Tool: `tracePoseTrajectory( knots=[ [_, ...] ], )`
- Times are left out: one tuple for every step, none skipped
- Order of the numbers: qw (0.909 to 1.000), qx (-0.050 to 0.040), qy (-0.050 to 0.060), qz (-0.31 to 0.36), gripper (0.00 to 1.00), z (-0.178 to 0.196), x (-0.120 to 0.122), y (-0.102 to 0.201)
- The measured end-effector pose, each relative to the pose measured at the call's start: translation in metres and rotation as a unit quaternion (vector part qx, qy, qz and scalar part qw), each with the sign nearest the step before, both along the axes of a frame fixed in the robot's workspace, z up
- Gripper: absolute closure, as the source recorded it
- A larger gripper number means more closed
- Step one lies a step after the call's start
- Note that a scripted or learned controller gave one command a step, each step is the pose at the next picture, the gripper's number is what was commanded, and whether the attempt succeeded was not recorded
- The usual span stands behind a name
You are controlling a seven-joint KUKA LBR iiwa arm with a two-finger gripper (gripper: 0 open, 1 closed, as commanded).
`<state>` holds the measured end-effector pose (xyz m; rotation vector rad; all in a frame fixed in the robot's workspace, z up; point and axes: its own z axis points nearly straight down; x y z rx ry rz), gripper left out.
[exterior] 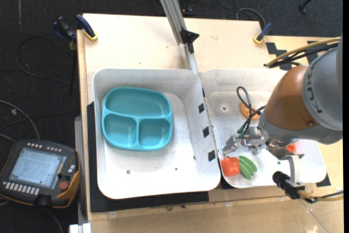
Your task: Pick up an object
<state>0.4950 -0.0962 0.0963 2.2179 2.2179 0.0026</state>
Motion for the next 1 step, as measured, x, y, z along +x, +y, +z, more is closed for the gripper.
tracePoseTrajectory(
  knots=[
    [1.0000, 0.0001, 0.000, -0.001, 0.00, 0.0000, 0.0000, 0.0000]
  ],
)
